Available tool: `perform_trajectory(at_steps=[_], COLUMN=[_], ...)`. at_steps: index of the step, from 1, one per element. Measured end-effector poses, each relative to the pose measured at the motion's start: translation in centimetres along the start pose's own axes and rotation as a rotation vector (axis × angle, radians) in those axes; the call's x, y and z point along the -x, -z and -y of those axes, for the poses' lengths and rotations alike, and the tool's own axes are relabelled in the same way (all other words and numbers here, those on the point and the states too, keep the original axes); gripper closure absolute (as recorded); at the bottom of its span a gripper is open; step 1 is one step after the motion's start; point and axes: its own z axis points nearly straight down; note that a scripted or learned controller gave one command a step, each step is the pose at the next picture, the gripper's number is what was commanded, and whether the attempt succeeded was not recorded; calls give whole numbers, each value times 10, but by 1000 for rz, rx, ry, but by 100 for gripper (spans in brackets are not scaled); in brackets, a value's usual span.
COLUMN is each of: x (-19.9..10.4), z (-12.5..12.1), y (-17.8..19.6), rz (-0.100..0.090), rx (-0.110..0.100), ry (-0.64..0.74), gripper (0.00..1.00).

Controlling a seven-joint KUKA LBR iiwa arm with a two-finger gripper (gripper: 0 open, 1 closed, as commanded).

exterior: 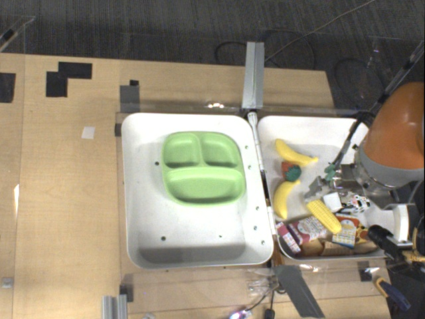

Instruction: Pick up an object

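On the counter (pixel 60 198) the right bin (pixel 312 133) holds crowded objects, so the gripper (pixel 323 186), whose state I cannot tell, should descend straight over the corn cob (pixel 325 216), avoiding the banana (pixel 283 199)

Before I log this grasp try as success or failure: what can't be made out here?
- Tool: too small and cluttered to tell open, shut or holding.
- Packets at the right bin's near edge: labels too small.
- Corn cob: far end hidden under the arm.
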Motion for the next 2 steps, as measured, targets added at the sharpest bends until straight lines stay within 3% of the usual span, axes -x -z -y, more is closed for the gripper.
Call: perform_trajectory(at_steps=[1, 2], x=[26, 23], z=[-32, -35], y=[-105, -93], rz=[1, -2], rx=[11, 19], ry=[103, 106], gripper=[0, 100])
